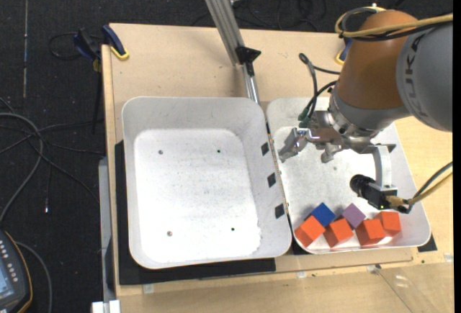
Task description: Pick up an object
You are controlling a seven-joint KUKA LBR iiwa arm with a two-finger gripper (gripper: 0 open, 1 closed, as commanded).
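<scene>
Several small blocks lie along the front wall of the right bin [315,184]: an orange block [310,231], a blue block [323,214], a second orange block [338,232], a purple block [354,215], and two more orange blocks [371,231] [390,221]. My gripper [310,149] hangs over the back left part of that bin, well behind the blocks. Its fingers [288,145] are spread open with nothing between them.
The left bin [131,124] adjoins the right one. A slanted metal pole [220,13] comes down to the bench behind the bins. A blue and yellow clamp [112,42] sits at the bench's far left corner. A black cylinder [367,191] hangs beside the arm above the blocks.
</scene>
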